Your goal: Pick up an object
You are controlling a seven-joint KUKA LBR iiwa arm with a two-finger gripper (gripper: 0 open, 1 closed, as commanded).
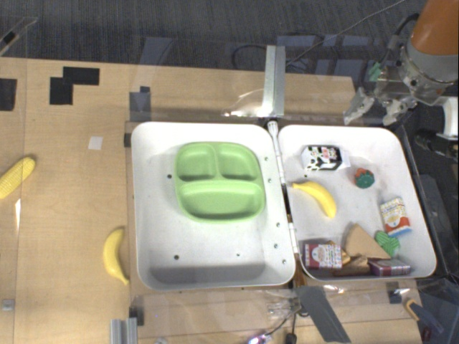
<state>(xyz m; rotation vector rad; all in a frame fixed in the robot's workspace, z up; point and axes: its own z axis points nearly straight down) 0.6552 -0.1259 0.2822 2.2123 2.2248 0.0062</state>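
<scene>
In the right bin [412, 165] a banana [318, 196] lies near the left wall, just below a cow-patterned carton [320, 158]; no writing on it is legible. Open white floor spreads to the banana's right. The gripper [374, 110] hangs past the bin's far rim, well apart from the banana, fingers spread and empty. A green tray [217, 180] sits in the left bin [150, 213].
</scene>
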